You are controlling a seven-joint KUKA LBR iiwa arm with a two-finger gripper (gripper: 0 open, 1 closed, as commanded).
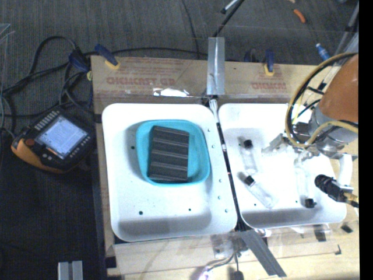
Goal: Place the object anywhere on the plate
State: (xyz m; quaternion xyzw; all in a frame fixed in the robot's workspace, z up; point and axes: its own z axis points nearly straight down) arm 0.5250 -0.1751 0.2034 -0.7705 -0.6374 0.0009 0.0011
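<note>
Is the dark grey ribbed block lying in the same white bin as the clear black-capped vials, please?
No, the dark grey ribbed block rests on the turquoise plate in the other white bin.

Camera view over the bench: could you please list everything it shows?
left bin: one, white, left on the bench
right bin: one, white, right beside it
plate: one, teal, in the left bin
ribbed block: one, dark grey, lying on the plate
vials: two plain to see, clear with black caps, in the right bin's left half
teach pendant: one, orange and black, on the floor left of the bench
clamps: two, blue, bench's far edge
arm: one, orange-banded, from the right
gripper: one, pale, over the right bin
</note>
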